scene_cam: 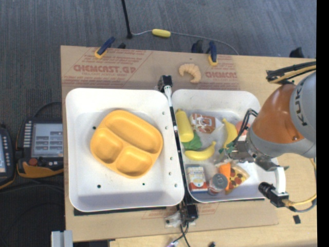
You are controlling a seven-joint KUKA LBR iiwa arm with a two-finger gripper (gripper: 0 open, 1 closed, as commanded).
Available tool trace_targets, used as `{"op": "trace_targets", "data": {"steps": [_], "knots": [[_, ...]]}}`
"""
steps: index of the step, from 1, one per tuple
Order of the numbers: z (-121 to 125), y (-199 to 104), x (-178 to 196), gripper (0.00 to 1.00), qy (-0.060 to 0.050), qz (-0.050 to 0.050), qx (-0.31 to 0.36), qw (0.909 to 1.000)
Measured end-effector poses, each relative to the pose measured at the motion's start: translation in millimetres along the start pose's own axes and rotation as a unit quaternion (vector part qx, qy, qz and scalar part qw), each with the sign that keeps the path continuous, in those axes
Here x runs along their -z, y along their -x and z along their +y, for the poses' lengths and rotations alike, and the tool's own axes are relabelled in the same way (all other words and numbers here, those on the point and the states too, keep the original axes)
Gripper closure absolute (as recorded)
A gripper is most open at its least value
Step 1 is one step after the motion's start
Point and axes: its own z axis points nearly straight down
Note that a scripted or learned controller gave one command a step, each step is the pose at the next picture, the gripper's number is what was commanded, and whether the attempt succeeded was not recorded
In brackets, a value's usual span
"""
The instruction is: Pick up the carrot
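I'm seeing the carrot (224, 168) lying in the right bin (216, 98), near side, beside the pizza slice (237, 176), with the pincer (237, 152) hovering just over it; can't tell if it's open or closed. I'm guessing it's light, rigid, slick plastic, so I'm aiming across the thick orange middle.

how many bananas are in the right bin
2: one banana lies curved mid-bin below the corn; another banana stands by the arm. More may hide under the arm.
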Motion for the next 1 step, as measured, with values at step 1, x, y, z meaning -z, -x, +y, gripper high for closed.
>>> {"op": "trace_targets", "data": {"steps": [1], "knots": [[-6.8, -56.3, 77.0, 1.00, -0.006, 0.003, 0.001, 1.0000]]}}
